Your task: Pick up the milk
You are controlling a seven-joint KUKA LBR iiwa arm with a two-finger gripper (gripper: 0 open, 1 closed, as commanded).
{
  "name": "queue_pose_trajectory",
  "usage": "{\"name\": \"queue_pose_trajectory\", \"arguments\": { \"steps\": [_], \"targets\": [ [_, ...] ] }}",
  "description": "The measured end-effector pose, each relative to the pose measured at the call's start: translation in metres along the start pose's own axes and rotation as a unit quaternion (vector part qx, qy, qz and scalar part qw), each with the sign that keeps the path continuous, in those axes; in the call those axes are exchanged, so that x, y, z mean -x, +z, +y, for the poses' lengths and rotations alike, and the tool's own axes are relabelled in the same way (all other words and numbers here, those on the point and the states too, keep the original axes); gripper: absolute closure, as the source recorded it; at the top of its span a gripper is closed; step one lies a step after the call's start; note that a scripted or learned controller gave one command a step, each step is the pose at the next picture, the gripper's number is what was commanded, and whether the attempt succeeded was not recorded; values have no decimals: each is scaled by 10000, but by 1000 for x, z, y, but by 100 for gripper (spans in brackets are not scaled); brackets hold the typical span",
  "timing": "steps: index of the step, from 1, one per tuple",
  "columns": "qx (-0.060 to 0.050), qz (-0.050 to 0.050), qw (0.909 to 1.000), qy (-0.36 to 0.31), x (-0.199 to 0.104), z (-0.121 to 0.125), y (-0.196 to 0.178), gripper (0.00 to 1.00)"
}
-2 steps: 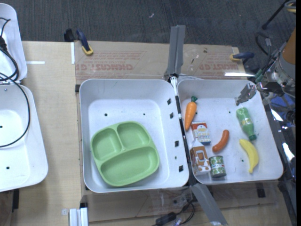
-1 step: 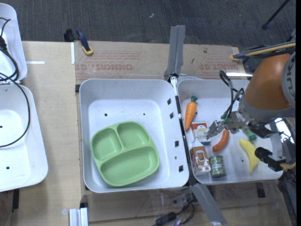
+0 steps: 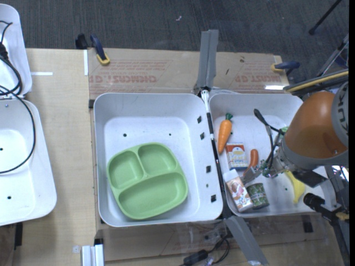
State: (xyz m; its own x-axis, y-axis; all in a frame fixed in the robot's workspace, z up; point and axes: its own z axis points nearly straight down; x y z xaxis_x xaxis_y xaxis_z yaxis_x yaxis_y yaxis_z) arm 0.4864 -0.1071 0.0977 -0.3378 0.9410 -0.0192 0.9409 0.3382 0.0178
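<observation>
**Hovering low in the right bin, next to the milk**

Reaching in from the right, my arm (image 3: 319, 129) hangs over the right bin (image 3: 244, 100), its orange band bulging above the wrist. My pincer (image 3: 256, 173) sits low in the middle of that bin, and I cannot tell from here whether its tips are apart or together; the dark metal there blurs into the clutter beneath it.

The milk carton (image 3: 237, 192) lies on its side near the bin's front left corner, white cap end pointing up toward the back, printed face up. It is just beside my pincer, to its left and slightly forward, and I see nothing of it between my tips. A green-labelled can (image 3: 258, 196) rests against the carton's right flank. Behind the milk lies a small white and orange box (image 3: 237, 155), with a reddish sausage-shaped toy (image 3: 254, 157) just to its right. A toy carrot (image 3: 224, 133) leans along the bin's left wall, green top toward the back. A yellow banana (image 3: 298, 188) pokes out from under my arm on the right.

In the left bin (image 3: 150, 107) a green divided plate (image 3: 147, 180) lies flat, toward the front, well apart from everything I am near.
</observation>
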Motion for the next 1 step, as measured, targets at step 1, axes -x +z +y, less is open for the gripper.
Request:
{"name": "queue_pose_trajectory", "arguments": {
  "steps": [1],
  "targets": [
    [-82, 90, 9987, -493, 112, -35, -129, 0]
  ]
}}
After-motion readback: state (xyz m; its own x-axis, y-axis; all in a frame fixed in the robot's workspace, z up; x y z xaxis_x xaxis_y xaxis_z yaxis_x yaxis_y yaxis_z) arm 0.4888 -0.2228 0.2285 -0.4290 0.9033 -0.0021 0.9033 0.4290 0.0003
